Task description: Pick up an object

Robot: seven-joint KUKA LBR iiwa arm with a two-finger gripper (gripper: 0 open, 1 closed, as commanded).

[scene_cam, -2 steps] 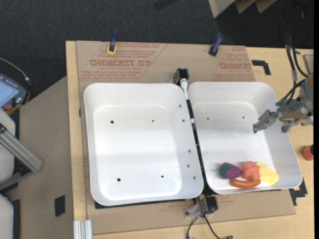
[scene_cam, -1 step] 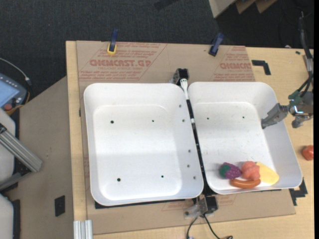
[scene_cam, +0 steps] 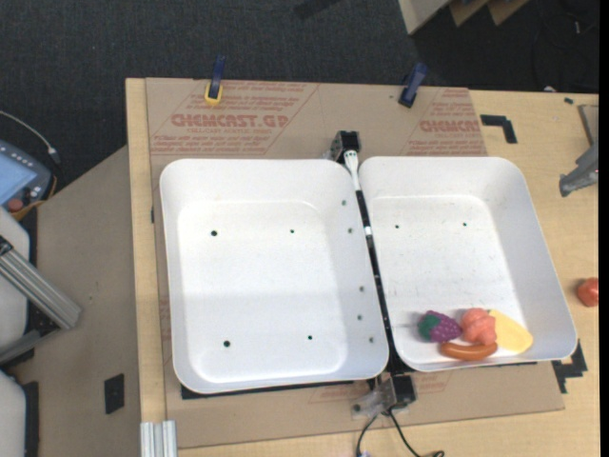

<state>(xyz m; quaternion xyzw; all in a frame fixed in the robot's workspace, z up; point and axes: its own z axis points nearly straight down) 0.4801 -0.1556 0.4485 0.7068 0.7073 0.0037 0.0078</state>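
Bench: cardboard sheet (scene_cam: 285, 112) under both bins, clipped along its far edge.
Left bin (scene_cam: 167, 255): bare white floor with a few dark dots.
Right bin (scene_cam: 544, 246): all the candidates sit in its near corner, on the side away from the left bin.
Purple toy (scene_cam: 440, 327): leftmost of the cluster, looks like a grape bunch, lying on the bin floor.
Sausage-shaped toy (scene_cam: 468, 350): orange-red, lying along the near wall, touching or just under the others.
Red-orange toy (scene_cam: 479, 325): lumpy, between the purple toy and the yellow piece, in contact with both as far as I can see.
Yellow piece (scene_cam: 515, 335): flat, rightmost, against the bin's corner curve.
Gripper (scene_cam: 579, 174): grey part at the right edge is probably it, off the bin and well apart from the cluster. Wide or narrow: cannot tell. Nothing visibly held.
Orange bit (scene_cam: 588, 293): on the right edge beside the right bin, too cropped to identify.
Progress: my read is not started. No object lifted; approach, descent, grasp and lift are all left.
Risk: tight clump near the wall, so picking one item cleanly looks awkward.
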